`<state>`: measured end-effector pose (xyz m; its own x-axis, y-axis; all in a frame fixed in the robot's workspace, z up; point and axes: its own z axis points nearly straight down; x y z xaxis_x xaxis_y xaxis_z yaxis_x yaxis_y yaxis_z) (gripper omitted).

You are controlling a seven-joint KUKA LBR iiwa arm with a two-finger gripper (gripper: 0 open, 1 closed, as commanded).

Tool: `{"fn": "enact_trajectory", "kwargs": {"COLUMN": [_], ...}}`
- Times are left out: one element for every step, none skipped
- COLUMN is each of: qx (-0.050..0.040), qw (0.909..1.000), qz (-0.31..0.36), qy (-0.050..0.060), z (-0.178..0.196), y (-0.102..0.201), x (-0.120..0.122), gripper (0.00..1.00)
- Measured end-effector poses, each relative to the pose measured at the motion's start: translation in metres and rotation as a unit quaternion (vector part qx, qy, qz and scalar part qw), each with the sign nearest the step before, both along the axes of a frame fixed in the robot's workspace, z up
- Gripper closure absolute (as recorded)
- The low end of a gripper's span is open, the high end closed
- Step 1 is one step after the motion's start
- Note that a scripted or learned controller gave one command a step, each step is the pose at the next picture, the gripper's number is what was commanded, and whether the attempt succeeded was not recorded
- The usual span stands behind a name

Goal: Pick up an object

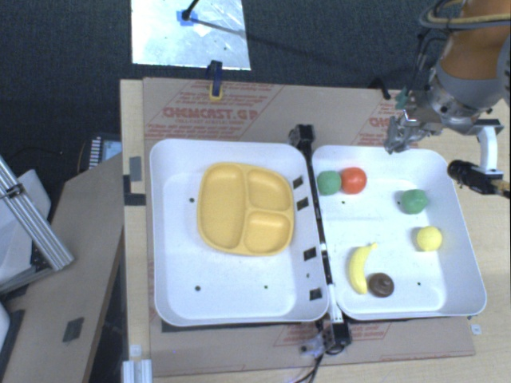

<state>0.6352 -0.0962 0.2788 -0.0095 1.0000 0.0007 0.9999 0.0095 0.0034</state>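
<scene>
You see the gripper (397, 140) above the right bin's (455, 294) far rim, finger state indeterminate, banana (360, 266) touching brown disc (381, 285).

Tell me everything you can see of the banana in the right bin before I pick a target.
The banana is a small yellow curved piece, smooth and glossy like toy plastic, lying flat in the near part of the right bin. It runs from upper right to lower left, darker at its upper tip. Its lower end seems to touch a brown round object beside it. The gripper is far off, above the bin's far rim.
</scene>
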Motion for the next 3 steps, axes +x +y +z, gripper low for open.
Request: {"fn": "enact_trajectory", "kwargs": {"qx": [-0.0001,0.0004,0.0006], "qw": [1.0,1.0,1.0], "qz": [0.0,0.0,0.0], "qy": [0.001,0.0,0.001], "z": [-0.002,-0.002,-0.009], "y": [0.045,0.1,0.156], "x": [0.004,0.007,0.016], "gripper": [1.0,1.0,1.0]}}
